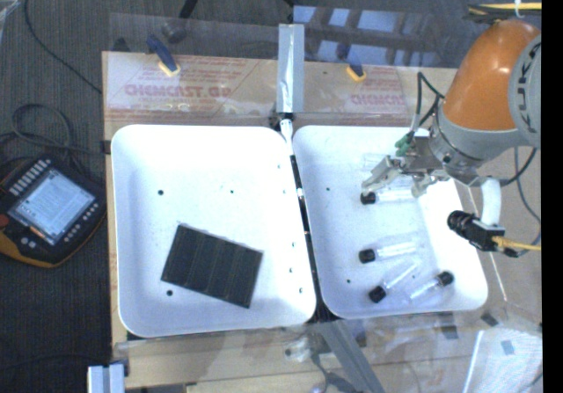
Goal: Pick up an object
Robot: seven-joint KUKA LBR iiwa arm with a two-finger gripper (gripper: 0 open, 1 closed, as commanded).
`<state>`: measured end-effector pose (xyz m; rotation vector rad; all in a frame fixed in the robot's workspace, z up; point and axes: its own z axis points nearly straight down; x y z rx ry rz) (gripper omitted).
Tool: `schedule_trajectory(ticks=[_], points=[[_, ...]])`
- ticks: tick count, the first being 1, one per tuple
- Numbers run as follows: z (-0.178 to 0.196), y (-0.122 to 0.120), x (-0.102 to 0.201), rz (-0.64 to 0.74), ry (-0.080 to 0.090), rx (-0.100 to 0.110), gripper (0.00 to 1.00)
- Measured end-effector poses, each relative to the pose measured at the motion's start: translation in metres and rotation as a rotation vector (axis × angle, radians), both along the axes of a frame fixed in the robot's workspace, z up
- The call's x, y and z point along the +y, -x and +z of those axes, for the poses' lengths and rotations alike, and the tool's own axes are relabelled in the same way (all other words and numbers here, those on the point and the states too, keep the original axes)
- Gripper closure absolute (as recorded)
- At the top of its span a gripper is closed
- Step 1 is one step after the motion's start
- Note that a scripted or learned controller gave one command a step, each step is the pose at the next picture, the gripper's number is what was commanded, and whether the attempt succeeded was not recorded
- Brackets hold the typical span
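Several clear tubes with black caps lie in the right bin (334,233): one tube (387,195) near the middle, one (387,251) below it, and two more (393,283) (429,286) near the front edge. My gripper (396,185) hangs over the right bin, directly above the uppermost tube, with its fingers spread and nothing between them. A flat black ribbed rectangle (212,265) lies in the left bin (176,163).
A black connector with a yellow cable (471,230) hangs off the wrist over the right bin's right side. A metal post (290,66) stands behind the seam between the bins. A handheld control pad (48,211) lies on the floor at the left.
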<state>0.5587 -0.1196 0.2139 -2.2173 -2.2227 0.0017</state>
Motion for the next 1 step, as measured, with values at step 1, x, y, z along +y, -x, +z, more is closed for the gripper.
schedule_trajectory(ticks=[1], points=[[-0.1117, -0.0689, 0.0181, -0.339, 0.001, 0.002, 0.0]])
